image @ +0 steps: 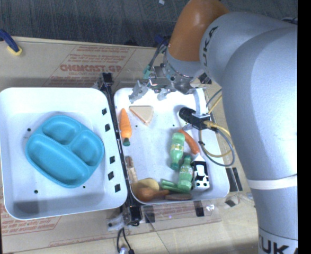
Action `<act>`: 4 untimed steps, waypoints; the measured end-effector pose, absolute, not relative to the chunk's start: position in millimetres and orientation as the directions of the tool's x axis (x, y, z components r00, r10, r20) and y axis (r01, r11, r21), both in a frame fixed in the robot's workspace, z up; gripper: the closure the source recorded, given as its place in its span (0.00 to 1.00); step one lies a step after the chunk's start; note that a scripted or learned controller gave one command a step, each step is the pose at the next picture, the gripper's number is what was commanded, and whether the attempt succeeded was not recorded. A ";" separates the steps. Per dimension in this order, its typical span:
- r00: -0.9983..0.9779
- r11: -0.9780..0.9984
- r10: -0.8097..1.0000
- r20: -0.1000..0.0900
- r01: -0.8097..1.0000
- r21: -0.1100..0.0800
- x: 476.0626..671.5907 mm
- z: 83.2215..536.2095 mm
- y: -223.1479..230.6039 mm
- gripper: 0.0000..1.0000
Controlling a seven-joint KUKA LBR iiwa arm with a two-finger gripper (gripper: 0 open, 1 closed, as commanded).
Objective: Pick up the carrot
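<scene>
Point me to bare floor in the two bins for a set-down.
Left bin: bare strips around the blue tray, widest along its near edge. Right bin: open patch mid-floor, between the carrot, the wedge and the green bottles. Crowded at its near-right corner.

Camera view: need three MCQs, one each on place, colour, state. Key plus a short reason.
1. Where does the carrot lie?
A. On the blue tray
B. In the right bin, by its left wall
C. Outside both bins

2. What colour is the divided tray in the left bin?
A. Blue
B. Red
C. Yellow

3. What is the carrot's state?
A. Held in the gripper
B. Lying loose on the bin floor
C. Stacked on the green bottles

Key: 1 B, it sits just right of the wall between bins. 2 A, the tray is light blue. 3 B, the gripper is above and apart from it.
</scene>
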State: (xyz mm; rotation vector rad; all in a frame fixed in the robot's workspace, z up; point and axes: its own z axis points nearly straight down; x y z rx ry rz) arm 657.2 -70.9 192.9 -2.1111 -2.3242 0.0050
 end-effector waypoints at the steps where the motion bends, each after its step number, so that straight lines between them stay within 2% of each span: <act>1: -0.297 0.297 0.955 -0.004 0.955 -0.001 637.7 103.3 -97.3 0.00; 2: 0.026 -0.026 1.000 0.000 1.000 -0.010 627.5 92.4 -100.6 0.00; 3: 0.298 -0.298 0.955 -0.002 0.954 -0.005 625.5 92.6 -92.1 0.00; 4: 0.451 -0.451 0.893 -0.004 0.893 -0.001 627.4 92.2 -96.1 0.00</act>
